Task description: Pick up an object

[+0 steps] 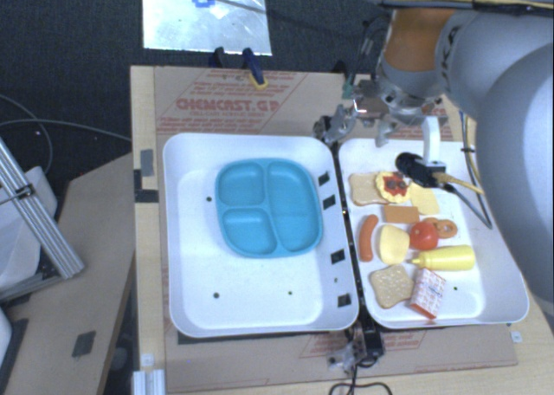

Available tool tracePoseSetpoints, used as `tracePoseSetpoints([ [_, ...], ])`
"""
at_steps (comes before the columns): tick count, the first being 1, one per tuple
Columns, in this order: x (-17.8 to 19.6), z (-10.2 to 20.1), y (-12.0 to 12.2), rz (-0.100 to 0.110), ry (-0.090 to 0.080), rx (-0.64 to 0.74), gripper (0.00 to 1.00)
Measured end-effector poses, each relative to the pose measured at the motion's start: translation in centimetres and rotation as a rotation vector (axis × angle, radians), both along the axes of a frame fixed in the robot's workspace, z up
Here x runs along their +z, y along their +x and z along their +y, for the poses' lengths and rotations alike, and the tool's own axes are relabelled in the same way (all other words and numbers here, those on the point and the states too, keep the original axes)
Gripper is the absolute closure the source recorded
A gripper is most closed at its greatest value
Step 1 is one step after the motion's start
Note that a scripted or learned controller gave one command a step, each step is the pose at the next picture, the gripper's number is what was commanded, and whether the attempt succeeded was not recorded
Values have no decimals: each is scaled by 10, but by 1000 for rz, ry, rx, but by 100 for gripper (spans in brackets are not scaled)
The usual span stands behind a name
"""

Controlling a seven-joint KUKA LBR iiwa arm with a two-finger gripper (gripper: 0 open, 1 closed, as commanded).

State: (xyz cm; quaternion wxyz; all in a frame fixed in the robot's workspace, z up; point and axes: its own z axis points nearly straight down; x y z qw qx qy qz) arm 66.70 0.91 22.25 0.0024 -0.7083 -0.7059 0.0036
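- The right shallow white bin point(498, 294) on the worktop point(104, 211) holds a cluster of toy foods, all lying flat towards the edge it shares with the other bin.
- The yellow plastic mustard bottle point(443, 257) lies on its side in the near half, its long axis parallel to the bin's near edge and its narrower end towards the shared edge.
- The orange-red toy sausage point(368, 237) lies just beside the shared edge, its long axis running from far to near.
- The red-and-white printed packet point(428, 292) sits by the near edge, tilted, touching the tan square cracker point(391, 285) on its shared-edge side.
- The red toy tomato point(423, 235) sits mid-bin, just beyond the bottle; the pale yellow rounded piece point(394, 244) is between it and the sausage.
- Farther back lie the tan bread slice point(365, 188), the red-topped pizza slice point(394, 184) and the pale yellow cheese square point(424, 201), packed close.
- The tool point(407, 135) hangs over the right bin's far edge, just beyond the pizza slice; I cannot tell whether it is spread or pressed together, and nothing shows held in it.
- The left shallow white bin point(186, 298) carries a blue divided plastic plate point(267, 209) at its middle.
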Motion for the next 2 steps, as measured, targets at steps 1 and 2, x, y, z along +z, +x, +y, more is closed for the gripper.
tracePoseSetpoints([
  [1,-40,71,1,-8,4,12,0],
  [2,-38,-15,2,-10,-1,-1,0],
])
